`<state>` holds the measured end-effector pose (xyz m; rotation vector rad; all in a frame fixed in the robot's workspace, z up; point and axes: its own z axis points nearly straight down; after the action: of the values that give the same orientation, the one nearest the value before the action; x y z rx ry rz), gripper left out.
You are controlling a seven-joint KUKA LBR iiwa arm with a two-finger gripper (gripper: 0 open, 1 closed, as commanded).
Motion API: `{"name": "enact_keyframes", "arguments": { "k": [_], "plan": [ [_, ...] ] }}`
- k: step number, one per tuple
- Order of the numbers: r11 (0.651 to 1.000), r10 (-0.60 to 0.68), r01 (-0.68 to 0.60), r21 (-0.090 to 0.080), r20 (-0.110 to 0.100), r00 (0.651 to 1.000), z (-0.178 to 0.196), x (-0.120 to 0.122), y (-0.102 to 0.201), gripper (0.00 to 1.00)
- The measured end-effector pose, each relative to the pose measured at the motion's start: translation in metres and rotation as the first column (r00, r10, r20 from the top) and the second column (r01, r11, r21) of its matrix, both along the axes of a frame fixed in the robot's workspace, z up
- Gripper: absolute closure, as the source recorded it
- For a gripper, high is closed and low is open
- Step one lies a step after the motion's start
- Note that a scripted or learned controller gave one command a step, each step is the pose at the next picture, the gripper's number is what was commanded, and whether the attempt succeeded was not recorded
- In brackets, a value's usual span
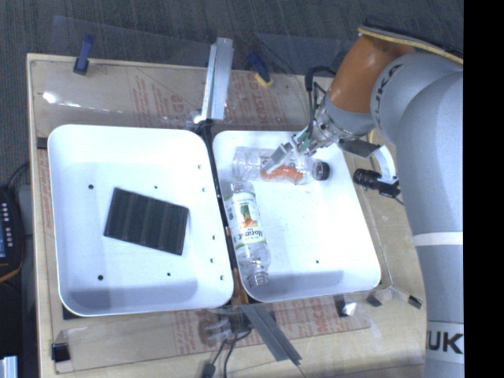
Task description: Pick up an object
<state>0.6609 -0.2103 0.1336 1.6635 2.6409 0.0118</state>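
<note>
My gripper [278, 162] reaches down into the far part of the right bin [346, 246], just over a small orange object [287, 176]. A crumpled clear plastic piece [244, 162] lies right beside it on the left. A small dark round thing [320, 170] sits just to the right of the orange object. Along the bin's left wall lies a clear plastic bottle [246, 228] with a green and orange label, its cap toward the near edge. Nothing can be seen held in the gripper.
The left bin [59, 152] holds a flat black ribbed pad [147, 220]. A raised divider [214, 172] separates the two bins. The grey arm with its orange band [358, 73] fills the space at the far right.
</note>
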Motion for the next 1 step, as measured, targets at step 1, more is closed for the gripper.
{"name": "enact_keyframes", "arguments": {
  "k": [1],
  "plan": [
    [1.000,0.014,-0.014,-0.001,-0.002,1.000,-0.0011,-0.0005,0.0000,0.00]
  ]
}}
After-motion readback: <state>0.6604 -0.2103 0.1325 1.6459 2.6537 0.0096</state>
